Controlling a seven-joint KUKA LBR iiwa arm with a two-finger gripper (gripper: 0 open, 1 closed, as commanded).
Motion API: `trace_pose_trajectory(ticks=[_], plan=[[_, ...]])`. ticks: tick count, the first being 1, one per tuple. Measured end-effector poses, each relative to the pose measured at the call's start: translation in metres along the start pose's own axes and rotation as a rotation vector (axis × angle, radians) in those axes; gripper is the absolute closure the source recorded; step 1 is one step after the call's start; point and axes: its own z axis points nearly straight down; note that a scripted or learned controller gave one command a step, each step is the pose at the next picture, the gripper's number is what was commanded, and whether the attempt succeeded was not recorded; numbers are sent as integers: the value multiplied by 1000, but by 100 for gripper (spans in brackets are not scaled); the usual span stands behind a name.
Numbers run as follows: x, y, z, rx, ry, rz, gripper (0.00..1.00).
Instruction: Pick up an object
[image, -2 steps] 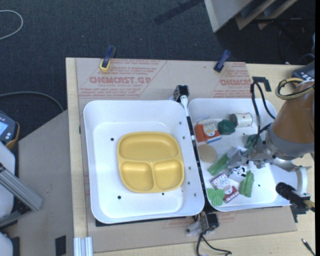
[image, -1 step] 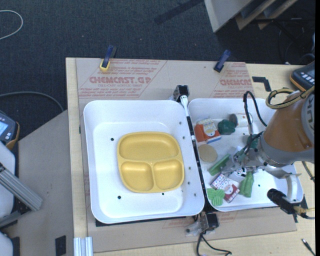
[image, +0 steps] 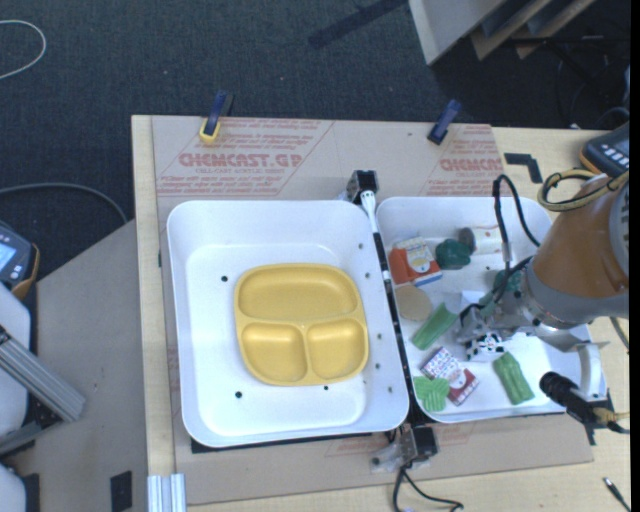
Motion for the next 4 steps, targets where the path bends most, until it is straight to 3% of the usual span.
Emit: trace_pose_trajectory(ticks=[2,3,4], plan=[[-9,13,-109,-7,-3,-3,100],[-9,14,-130,-3,-2,-2,100],[42,21,-120,4,3,-7,100]])
